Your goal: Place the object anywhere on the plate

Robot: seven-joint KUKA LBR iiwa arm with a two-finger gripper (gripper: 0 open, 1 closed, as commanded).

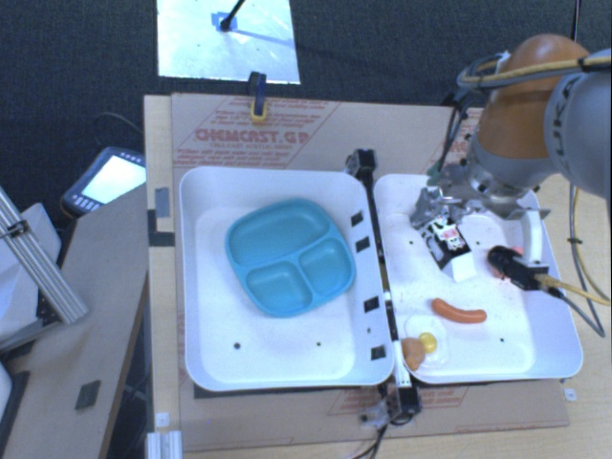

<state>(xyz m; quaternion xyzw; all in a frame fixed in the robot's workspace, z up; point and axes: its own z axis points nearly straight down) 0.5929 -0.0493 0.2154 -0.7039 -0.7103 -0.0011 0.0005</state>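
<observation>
A: Blue plate [287, 256] sits mid-left bin [206, 352], bare. The gripper [448, 244] is low near the right bin's [555, 352] back edge; whether it's open, I cannot tell.

B: Picking stage, I'd judge. The sausage [459, 312] lies toward the front edge, the egg [422, 340] at the front-left corner. Next: grasp, lift over the divider [375, 256].

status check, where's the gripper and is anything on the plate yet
Gripper low in right bin. Blue plate in left bin, bare. Hot dog and fried egg in right bin.
</observation>
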